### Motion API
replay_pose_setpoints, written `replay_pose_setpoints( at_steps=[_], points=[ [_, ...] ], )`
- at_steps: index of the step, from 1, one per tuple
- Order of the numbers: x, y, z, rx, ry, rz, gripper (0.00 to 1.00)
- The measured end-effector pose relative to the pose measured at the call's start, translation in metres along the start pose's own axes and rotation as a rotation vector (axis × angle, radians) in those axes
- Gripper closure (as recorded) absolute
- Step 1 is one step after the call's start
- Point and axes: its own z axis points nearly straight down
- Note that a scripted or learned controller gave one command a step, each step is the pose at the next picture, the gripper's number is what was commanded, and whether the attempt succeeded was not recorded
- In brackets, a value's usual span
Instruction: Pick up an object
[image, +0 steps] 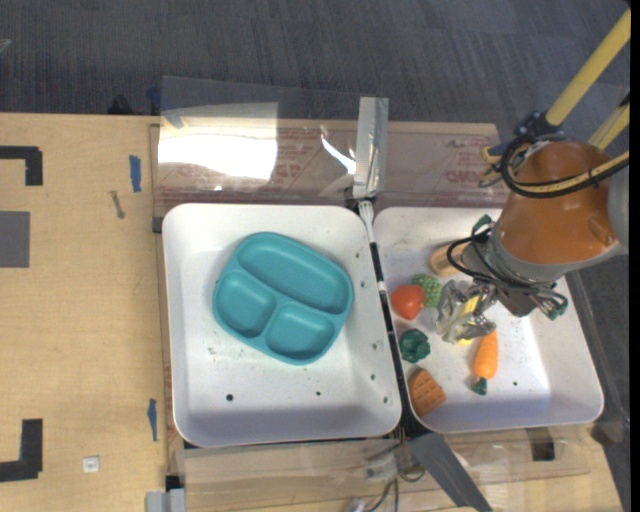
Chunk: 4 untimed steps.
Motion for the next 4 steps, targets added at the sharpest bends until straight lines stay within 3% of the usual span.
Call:
replay_pose_setpoints(
  at_steps=[1,2,3,4],
  points=[
    [0.0,0.0,0.001,-0.001,0.001,0.0,0.0],
    [0.049,-0.017,0.027,0.002,0.001,-0.014,0.0],
    [0.044,-0.018,0.013,0.011,-0.012,-0.016,1.0],
    [0.044,-0.018,0.014,0.009,-0.011,-0.016,0.0]
  ],
)
